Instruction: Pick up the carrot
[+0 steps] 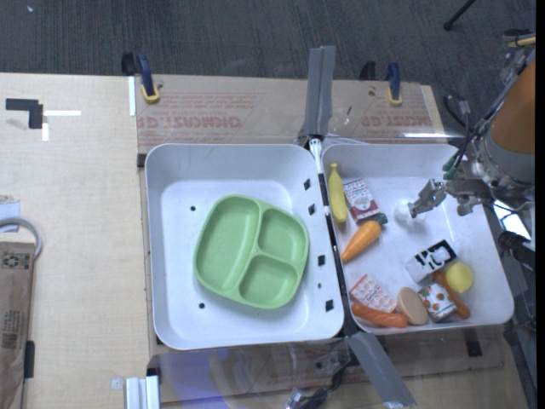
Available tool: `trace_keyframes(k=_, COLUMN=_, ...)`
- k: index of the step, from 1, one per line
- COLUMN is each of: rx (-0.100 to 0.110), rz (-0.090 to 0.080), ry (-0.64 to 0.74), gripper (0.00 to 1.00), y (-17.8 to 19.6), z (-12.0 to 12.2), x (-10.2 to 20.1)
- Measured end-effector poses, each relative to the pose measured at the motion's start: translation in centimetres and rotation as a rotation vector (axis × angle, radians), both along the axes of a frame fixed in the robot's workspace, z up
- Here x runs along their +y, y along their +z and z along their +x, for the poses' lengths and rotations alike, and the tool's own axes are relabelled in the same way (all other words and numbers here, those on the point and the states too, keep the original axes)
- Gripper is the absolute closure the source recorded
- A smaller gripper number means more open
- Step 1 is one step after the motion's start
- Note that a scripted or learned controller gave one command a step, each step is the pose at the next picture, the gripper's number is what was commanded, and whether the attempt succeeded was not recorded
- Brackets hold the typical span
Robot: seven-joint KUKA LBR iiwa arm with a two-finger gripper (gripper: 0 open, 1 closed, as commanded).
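Observation:
The carrot (361, 238), orange with a green stub at its upper right end, lies slanted in the left half of the right bin (498, 254). It sits just below a red and white packet (360, 199) and right of a yellow banana (337, 192). My gripper (438, 201) hovers over the bin's upper right part, about a hand's width right of and above the carrot. It stands open with nothing between its fingers. A small white object (401, 212) lies just left of its near fingertip.
The left bin (170, 228) holds a green divided plate (252, 251). Along the right bin's front lie a second orange carrot-like piece (380, 317), a snack packet (368, 290), a tan oval (413, 306), a can (437, 301), a yellow ball (458, 276) and a black-and-white item (432, 257).

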State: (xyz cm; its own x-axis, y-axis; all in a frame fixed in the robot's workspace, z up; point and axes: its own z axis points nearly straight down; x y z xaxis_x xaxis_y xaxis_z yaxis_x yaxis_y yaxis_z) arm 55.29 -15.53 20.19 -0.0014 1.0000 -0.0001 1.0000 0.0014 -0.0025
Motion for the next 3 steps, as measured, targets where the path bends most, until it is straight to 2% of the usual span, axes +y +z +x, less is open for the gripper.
trace_keyframes(k=1, rx=-0.002, rz=-0.001, ry=0.050, gripper=0.00, y=7.0, z=-0.4, x=-1.1)
trace_keyframes(k=2, rx=0.000, rz=0.001, ry=0.382, gripper=0.00, y=-5.0, z=0.6, x=4.2)
trace_keyframes(k=3, rx=-0.015, rz=0.000, ry=0.437, gripper=0.00, y=-10.2, z=1.2, x=5.6)
